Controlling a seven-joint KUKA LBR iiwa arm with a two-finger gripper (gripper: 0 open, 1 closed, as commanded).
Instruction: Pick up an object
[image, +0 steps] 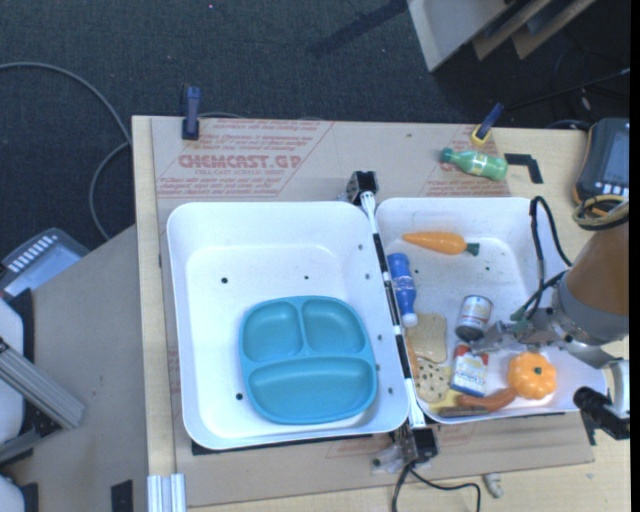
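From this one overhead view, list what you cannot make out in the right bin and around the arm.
- Gripper fingers: hidden under the arm's wrist at the view's right edge, so open or shut is unknown.
- Small packet: label too small to read.
- Brown item along the right bin's front wall: partly covered by the packet and the orange pumpkin, identity unclear.
- Blue bottle: partly hidden by the divider between bins.

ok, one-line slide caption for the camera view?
KUKA arm reaches over the right bin of toy food; a blue divided plate lies in the left bin.
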